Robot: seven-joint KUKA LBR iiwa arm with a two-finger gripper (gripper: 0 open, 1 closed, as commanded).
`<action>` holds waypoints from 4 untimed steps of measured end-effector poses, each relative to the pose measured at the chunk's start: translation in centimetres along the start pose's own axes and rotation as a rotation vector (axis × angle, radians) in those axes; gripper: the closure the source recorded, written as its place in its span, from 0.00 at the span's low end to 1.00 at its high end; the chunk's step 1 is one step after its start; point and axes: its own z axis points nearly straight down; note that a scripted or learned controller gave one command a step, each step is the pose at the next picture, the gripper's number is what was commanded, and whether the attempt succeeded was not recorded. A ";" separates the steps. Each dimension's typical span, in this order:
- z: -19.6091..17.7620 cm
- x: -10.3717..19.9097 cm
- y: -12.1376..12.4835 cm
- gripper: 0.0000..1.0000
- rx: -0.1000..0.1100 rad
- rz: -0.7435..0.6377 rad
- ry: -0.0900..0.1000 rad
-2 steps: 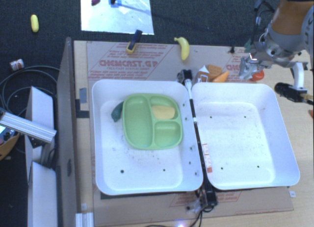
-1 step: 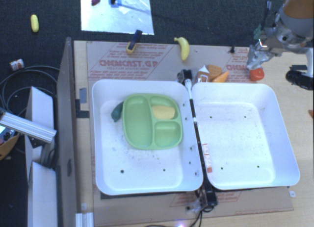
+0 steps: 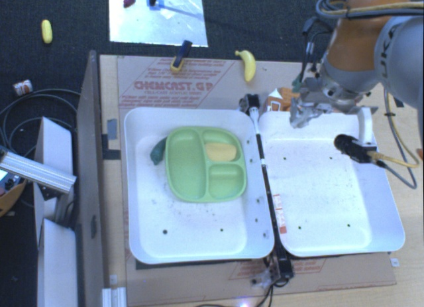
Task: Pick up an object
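Banana [image 3: 248,65] on the bench beyond the bins — another [image 3: 46,31] on dark floor.

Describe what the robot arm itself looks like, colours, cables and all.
The arm is grey and rounded, with a broad orange band above the wrist. Dark cables loop over that band and trail down its side. The wrist narrows to a pale metallic gripper over the right bin.

The bench [image 3: 192,77] bears two white bins [image 3: 192,239] and a banana [image 3: 248,65].

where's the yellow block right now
The yellow block lies in the upper right compartment of the green divided plate, which sits in the left white bin.
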 end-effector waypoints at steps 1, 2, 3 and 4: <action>-0.4 -0.5 0.2 0.00 -0.008 0.007 -0.003; 6.2 -3.8 1.4 0.00 -0.005 0.011 -0.005; 16.4 -5.0 1.1 0.00 -0.003 0.011 -0.003; 11.8 -8.0 4.2 0.00 -0.013 0.011 -0.005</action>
